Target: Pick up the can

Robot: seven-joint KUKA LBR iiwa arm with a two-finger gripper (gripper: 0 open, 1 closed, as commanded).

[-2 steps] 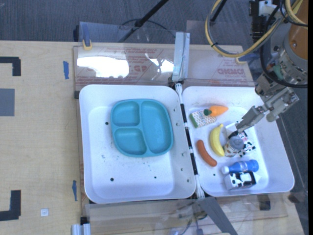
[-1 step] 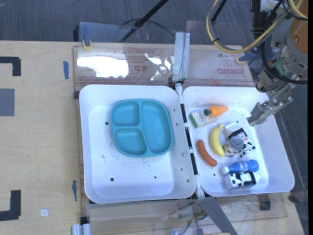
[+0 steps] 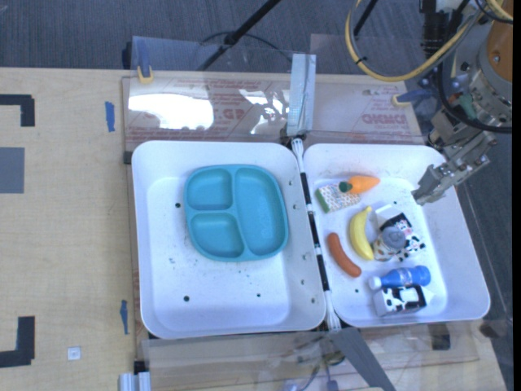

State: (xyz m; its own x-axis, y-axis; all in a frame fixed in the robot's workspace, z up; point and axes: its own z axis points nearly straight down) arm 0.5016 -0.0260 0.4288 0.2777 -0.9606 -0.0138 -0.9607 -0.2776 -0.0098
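Note:
The can [image 3: 395, 235] stands in the right bin [image 3: 464, 243], near its middle. It has a grey lid and a black-and-white patterned side, and it touches the banana [image 3: 361, 233] on its left. My gripper [image 3: 426, 191] hangs over the bin's upper right part, up and to the right of the can and apart from it. Nothing shows in its grasp.
An orange carrot [image 3: 361, 184] and a pale patterned block [image 3: 334, 195] lie at the right bin's far side. A red sausage [image 3: 343, 254] lies left of the banana. A blue bottle [image 3: 400, 277] and a cow-print carton [image 3: 400, 299] lie near the front. A blue divided plate [image 3: 236, 212] sits in the left bin [image 3: 155, 243].

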